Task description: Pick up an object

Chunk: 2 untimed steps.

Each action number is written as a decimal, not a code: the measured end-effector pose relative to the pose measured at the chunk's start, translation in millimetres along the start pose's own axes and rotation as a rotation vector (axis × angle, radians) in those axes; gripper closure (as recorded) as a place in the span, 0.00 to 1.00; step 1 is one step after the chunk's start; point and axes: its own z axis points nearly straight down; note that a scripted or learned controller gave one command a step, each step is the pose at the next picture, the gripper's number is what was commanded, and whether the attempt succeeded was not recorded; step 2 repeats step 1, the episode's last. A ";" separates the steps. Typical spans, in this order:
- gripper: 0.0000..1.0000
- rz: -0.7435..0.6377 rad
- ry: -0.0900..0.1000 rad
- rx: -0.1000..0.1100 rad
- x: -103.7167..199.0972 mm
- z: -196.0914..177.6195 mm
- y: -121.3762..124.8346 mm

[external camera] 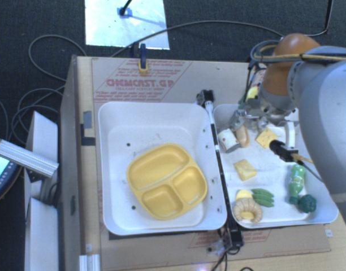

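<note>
Over the back end of the right bin (272, 173) the claw (241, 122) hangs low, on the big grey arm (325, 95) with its orange band (292, 47). I cannot tell if the claw is apart or together, or if it has a grip on anything.

Right by the claw, on its front side, lie a white roll (226, 139) and a tan piece (241, 135), side by side. The tan piece is so close that I cannot tell if the claw touches it. Near the claw, on the arm's side, is a yellow cheese wedge (267, 138). A bit further to the front of the claw lies a yellow block (245, 169), on its own.

Well away from the claw, at the front of the same bin, a croissant (247, 209) sits by the bin wall, with a green pod (263, 197) touching it. Off to the arm's side of those are a green bottle (296, 180) and a dark green broccoli (306, 203), close together.

Across the middle wall from the claw is the left bin (122, 129). It holds a yellow tray (167, 179) with three parts, lying flat and turned a little.

Both bins sit on a brown board (178, 75). Behind the left bin, away from the claw, the board has big red letters that look like "CHEMCAST GP". Small red lines sit above and below them, too small for me to read. A blue and yellow clip (142, 58) sits at the board's back edge.
</note>
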 end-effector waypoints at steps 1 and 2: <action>1.00 -0.009 0.011 0.006 6.5 -8.1 -0.5; 1.00 -0.009 0.011 0.006 6.5 -8.1 -0.5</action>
